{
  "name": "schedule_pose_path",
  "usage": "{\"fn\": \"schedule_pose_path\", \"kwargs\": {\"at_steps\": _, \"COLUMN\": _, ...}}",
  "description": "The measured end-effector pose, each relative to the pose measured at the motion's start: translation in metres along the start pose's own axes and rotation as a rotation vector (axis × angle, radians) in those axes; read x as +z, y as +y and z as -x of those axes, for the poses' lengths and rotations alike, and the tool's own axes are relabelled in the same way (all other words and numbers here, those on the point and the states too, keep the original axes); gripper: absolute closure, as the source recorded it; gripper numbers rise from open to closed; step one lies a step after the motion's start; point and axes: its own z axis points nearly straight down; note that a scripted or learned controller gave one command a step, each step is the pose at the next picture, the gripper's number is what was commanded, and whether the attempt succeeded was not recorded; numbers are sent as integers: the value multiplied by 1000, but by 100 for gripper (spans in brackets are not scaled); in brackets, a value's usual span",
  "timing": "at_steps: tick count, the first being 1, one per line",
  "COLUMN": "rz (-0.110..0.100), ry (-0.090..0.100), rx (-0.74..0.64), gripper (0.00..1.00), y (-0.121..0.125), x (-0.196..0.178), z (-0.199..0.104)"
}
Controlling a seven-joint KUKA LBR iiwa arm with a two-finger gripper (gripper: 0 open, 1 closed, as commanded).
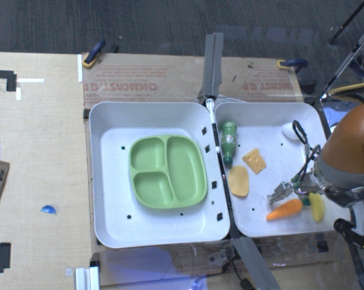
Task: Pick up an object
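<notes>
The right bin (pixel 260 221) holds an orange carrot (pixel 285 210) near its front edge, with a small yellow piece (pixel 317 208) beside it. Further left lie a pale yellow cheese wedge (pixel 254 161), a yellow oval piece (pixel 239 181) and a green bottle (pixel 229 141) along the bin's left wall. My gripper (pixel 280 193) is low over the bin floor, just above and left of the carrot's thick end. The arm's orange band (pixel 351 144) covers the bin's right edge. Nothing shows as lifted.
The left bin (pixel 98 174) holds a green three-compartment tray (pixel 168 171). A white object (pixel 290 130) and a black cable loop (pixel 300 132) sit at the right bin's back. A metal divider (pixel 213 65) stands behind the bins. Bare bin floor lies between the cheese and the gripper.
</notes>
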Motion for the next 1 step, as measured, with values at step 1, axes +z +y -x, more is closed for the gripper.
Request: {"fn": "schedule_pose_path", "kwargs": {"at_steps": 1, "rz": 1, "ry": -2, "rx": -47, "gripper": 0, "y": 68, "x": 0, "z": -57}}
